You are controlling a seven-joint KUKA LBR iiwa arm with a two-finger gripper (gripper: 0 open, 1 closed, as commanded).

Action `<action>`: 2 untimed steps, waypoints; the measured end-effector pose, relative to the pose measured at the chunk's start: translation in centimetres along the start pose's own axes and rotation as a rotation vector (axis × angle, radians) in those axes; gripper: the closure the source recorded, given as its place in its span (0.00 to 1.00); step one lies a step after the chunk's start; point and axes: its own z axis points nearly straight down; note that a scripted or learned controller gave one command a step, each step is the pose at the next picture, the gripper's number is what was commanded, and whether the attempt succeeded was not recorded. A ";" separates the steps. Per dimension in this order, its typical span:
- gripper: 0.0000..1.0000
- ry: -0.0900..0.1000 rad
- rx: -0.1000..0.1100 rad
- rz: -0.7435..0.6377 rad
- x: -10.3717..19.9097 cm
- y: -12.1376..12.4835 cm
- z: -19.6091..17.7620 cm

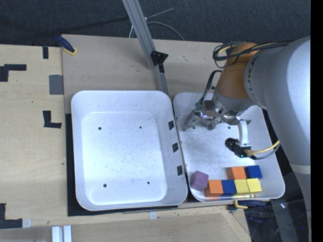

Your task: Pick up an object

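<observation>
Several small blocks lie in a cluster at the near end of the right bin (209, 153): a purple block (200, 179) at the left, then an orange block (215, 186), a blue block (228, 186) and yellow blocks (247, 185), with another orange block (235, 173) and blue block (253, 172) behind them. My gripper (198, 124) hangs over the far half of the same bin, well away from the blocks. Its two fingers are spread open with nothing between them.
The left bin (75, 105) sits beside the right one, with black clips (175, 146) along the shared rim. A slanted metal pole (139, 19) crosses the back of the bench. A yellow cable (262, 152) loops from the wrist near the right rim.
</observation>
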 end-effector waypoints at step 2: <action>0.00 -0.009 0.017 0.000 -0.7 5.9 -0.2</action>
